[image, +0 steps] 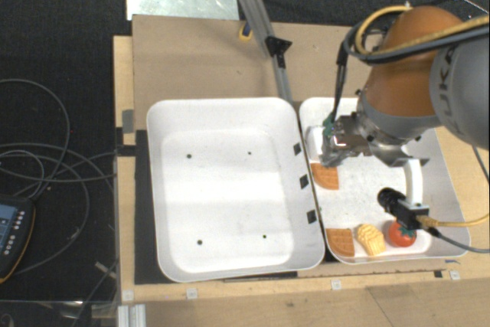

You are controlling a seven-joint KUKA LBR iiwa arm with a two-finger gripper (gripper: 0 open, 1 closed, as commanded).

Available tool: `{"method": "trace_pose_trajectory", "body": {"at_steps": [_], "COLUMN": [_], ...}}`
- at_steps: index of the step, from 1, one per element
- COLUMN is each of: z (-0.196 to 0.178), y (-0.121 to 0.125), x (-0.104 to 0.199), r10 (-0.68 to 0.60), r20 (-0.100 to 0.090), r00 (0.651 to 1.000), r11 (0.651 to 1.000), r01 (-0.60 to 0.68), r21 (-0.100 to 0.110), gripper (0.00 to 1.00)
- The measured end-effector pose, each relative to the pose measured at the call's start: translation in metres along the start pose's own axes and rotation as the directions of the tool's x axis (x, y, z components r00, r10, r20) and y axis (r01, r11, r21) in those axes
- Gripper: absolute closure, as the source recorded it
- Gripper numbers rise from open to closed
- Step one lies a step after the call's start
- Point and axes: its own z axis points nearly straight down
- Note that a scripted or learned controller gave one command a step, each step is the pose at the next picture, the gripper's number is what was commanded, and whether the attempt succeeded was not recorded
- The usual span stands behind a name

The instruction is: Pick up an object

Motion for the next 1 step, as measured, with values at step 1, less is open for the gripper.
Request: {"method": "trace_pose_trajectory", "body": {"at_steps": [1], "z": [0.0168], "y": [0.0051], "x": [0.054], "r10": [0.001], "r20": [0.0], "r00": [1.0], "r11": [1.0], "r01": [-0.001], "r21": [0.002], "gripper": [1.0]}}
